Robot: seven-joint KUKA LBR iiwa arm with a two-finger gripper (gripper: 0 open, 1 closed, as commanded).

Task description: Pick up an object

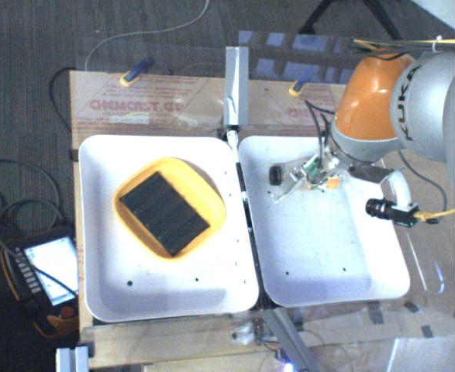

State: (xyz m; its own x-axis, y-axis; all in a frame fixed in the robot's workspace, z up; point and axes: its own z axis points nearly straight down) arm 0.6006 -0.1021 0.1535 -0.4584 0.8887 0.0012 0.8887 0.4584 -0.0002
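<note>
Left bin (103, 285): black-centred yellow dish (170, 206).

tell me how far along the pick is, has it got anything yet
Done: the arm has reached over the right bin, its end effector near the bin's far wall. In hand: I can't make out any object between its fingers. Left: the yellow dish with a black pad lies untouched in the left bin, so a clear grasp and lift are not yet done.

Two white bins (103, 285) sit side by side on a bench. A tablet (50, 268) lies on the dark carpet (25, 37) beside cables (10, 200).
</note>
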